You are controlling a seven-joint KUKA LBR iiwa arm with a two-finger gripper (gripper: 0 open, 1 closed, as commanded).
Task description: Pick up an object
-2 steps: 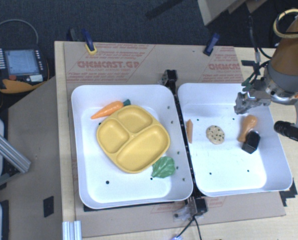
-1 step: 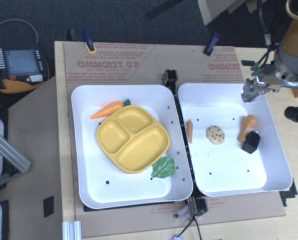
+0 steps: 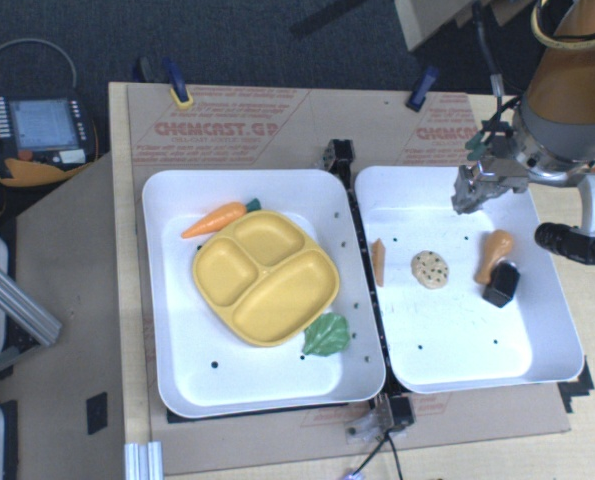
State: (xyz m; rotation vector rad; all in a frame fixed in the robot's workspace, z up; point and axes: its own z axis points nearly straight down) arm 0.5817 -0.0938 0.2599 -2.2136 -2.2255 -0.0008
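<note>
**Jaws poised over the right bin, nothing picked yet**

From the camera view above the worktop, the arm reaches in from the right and its jaws hang over the upper part of the right bin. Whether they are apart or together I cannot tell; they read as one grey lump from here, and nothing shows between them.

The pickable things in that bin lie below the jaws in the picture. The cookie sits closer to the viewer and a little to the left. An orange piece lies down and to the right, its long axis running steeply up the frame with a slight lean, and a black block touches its lower end. A thin orange stick stands along the bin's left wall, further left. The orange piece and the cookie look nearest, so I'd judge the next move is a short shift toward the viewer, then a descent.

The left bin holds a yellow tray, a carrot touching its upper-left edge, and a green leaf at its lower right.

Red print on the cardboard under the bins reads "CHEMCAST GP", seen twice along the far edge.
</note>
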